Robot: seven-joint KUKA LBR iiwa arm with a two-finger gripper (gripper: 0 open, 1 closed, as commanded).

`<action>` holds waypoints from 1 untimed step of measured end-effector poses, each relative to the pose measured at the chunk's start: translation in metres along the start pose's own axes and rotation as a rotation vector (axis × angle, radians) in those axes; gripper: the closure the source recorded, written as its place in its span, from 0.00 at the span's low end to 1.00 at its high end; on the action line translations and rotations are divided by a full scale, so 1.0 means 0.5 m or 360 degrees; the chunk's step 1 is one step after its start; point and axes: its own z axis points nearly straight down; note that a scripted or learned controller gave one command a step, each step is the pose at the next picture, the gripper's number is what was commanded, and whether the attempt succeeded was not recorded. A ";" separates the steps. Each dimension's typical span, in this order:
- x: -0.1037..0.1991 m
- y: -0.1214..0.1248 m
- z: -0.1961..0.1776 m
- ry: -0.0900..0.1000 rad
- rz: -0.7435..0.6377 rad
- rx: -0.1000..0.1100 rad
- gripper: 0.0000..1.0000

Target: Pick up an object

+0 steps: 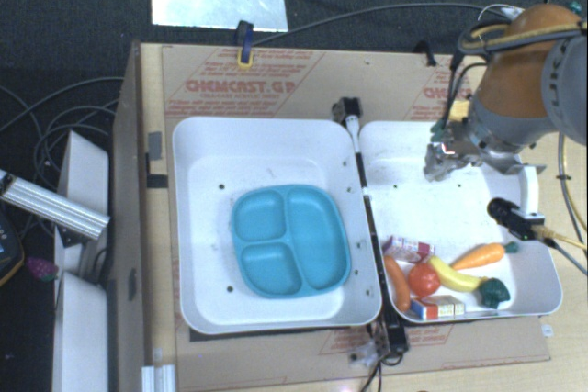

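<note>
We see gripper [445, 162] hovering over right bin [432, 207] at 12 o'clock, grip state indiscernible; toys piled at 6 o'clock corner, banana [457, 278] topmost, likely easiest pick.

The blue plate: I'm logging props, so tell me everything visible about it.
The blue plate is a light blue, rounded-rectangle tray that looks like plastic, split by raised ridges into three compartments. It lies flat and upright on the floor of the left bin, turned slightly askew. Nothing else touches it.
</note>
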 end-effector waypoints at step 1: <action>0.015 0.010 -0.043 0.0001 -0.0003 -0.0001 1.00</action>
